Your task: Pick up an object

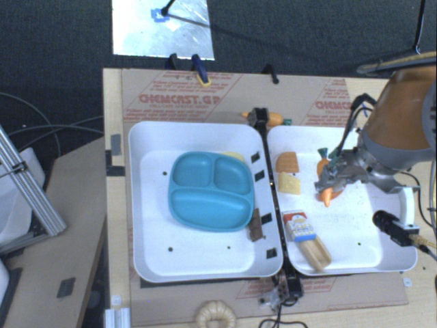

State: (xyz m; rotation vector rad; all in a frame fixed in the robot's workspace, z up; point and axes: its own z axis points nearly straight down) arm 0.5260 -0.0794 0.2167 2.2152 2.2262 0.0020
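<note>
Camera view, items from largest to smallest. Bench (171,87): brown board carrying two shallow white bins side by side. Left bin (147,183): holds a blue divided plate (210,190) near its middle and a small brown piece (256,225) by the divider. Right bin (362,251): holds the pickable things. Arm (403,125): grey with an orange band, reaching in from the right over the right bin. Gripper (330,178): low over the upper middle of the right bin, directly above an orange carrot-like toy (328,195); whether it is open, closed, or gripping anything cannot be told, since its tip is too dark and tangled with the toy to read. Wooden brush (313,248) with a red-and-white box (295,223) lies toward the near edge of the right bin; a tan slice (287,162) and a yellow wedge (290,184) sit beside the divider. Handling note, as judgement: the orange toy is the likeliest target; a straight descent, a squeeze across its narrow width and a vertical lift should suit it. Clearance: bare white floor lies to the right and front of the toy; the divider wall and the two slices stand well to the left, leaving room.
</note>
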